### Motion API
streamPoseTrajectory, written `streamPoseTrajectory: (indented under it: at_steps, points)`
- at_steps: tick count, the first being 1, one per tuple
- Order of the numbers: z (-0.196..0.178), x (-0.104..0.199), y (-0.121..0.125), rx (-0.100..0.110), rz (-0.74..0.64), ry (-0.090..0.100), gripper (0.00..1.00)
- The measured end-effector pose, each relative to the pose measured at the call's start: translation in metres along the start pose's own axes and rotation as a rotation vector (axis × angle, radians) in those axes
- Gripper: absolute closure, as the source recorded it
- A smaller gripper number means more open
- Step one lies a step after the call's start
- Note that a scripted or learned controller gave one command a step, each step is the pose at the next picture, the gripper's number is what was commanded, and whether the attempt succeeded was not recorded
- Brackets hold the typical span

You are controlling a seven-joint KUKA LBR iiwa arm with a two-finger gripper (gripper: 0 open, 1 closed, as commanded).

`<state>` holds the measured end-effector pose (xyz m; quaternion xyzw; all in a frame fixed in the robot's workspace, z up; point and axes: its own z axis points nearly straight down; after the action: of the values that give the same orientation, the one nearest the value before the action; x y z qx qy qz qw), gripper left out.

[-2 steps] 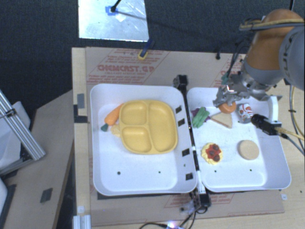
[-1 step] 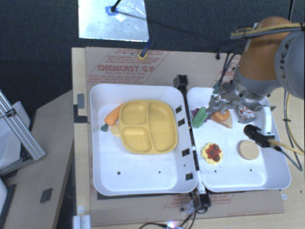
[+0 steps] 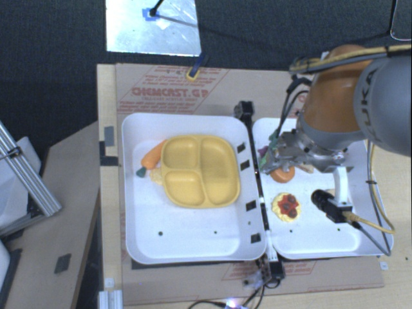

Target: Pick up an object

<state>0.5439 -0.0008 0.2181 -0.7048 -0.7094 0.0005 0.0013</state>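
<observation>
The pincer (image 3: pixel 281 163), grip state unclear, hangs at the right bin's (image 3: pixel 322 246) left edge, directly over the orange piece (image 3: pixel 283 174)

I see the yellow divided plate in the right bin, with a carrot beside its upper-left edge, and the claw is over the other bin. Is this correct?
Not quite. In the camera view the yellow divided plate lies in the left bin, not the right one. The carrot is beside its upper-left edge as you say, and the claw is over the other bin, the right bin.
</observation>
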Motion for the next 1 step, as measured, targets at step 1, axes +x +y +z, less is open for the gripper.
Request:
streamPoseTrajectory:
  at_steps: [1]
  points:
    - [-0.0132,0.0369,-0.0321,-0.001,-0.001,0.001,1.0]
